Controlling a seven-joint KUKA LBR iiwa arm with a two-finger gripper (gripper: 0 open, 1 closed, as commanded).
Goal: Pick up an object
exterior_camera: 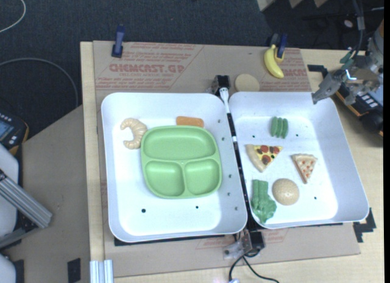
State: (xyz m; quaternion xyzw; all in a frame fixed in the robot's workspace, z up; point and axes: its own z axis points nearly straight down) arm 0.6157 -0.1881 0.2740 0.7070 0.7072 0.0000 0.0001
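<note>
Camera view showed the worktop point(61, 154) bearing two white bins; the left bin point(116, 148) held a green tray point(181, 160) and a croissant point(133, 132). The right bin point(341, 154) held two pizza slices point(263, 155), a bun point(285, 191) and green vegetables point(262, 201). The claw point(332, 85) hung above that bin's far right corner; whether spread or closed, I cannot tell.

The robot's gripper point(329, 87) is a small grey metal part with angular, pointed fingers. Behind it sits a darker block with thin black cables and a small green-blue detail. Finer markings are too blurred to read.
</note>
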